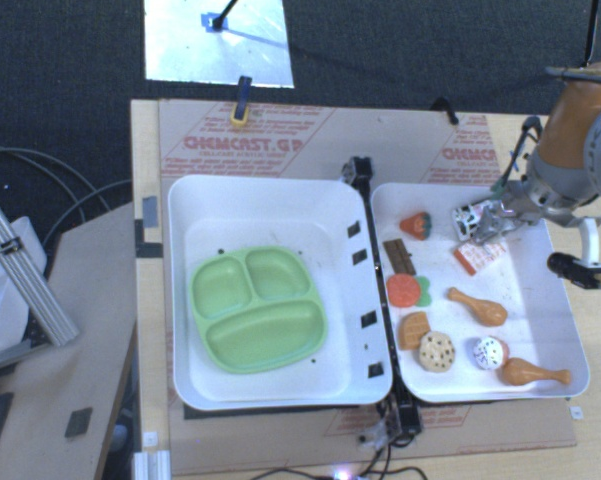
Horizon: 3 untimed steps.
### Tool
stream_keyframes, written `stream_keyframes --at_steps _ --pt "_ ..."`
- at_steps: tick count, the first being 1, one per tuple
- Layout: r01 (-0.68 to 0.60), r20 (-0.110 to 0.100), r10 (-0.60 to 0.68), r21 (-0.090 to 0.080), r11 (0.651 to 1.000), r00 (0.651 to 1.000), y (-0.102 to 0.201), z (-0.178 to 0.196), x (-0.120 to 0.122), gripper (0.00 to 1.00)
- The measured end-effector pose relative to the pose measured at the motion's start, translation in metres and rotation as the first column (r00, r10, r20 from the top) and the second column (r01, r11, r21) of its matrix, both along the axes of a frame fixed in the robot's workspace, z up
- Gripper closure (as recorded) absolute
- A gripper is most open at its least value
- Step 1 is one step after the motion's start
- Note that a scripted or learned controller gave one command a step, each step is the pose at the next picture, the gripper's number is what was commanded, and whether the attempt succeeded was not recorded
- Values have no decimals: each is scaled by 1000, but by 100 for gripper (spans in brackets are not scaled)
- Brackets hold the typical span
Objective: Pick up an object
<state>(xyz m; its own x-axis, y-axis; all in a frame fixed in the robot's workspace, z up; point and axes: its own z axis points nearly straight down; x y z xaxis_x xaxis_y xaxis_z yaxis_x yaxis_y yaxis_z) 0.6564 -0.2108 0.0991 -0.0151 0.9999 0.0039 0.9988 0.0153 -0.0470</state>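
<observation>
End effector [477,222] above flat, possibly cardboard packet [479,256].

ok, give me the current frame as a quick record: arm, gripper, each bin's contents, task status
arm: grey KUKA arm reaching in from the view's right, over the right bin's far end
gripper: gripper low above a red-and-white packet; grasp cannot be told
left bin: left bin holds a green divided tray
right bin: right bin holds a strawberry, chocolate bar, tomato slice, cookie, two drumsticks, a dice-like ball
task status: nothing visibly lifted
</observation>
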Motion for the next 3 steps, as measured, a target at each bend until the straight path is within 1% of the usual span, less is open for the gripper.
stream_keyframes --at_steps 1,2,3 --pt "-2 2 2 -2 1000 1000 0 0 0 0" --pt "5 0 -5 1 1000 1000 0 -13 4 0" --pt "6 1 -6 0 1000 1000 0 -14 4 0"
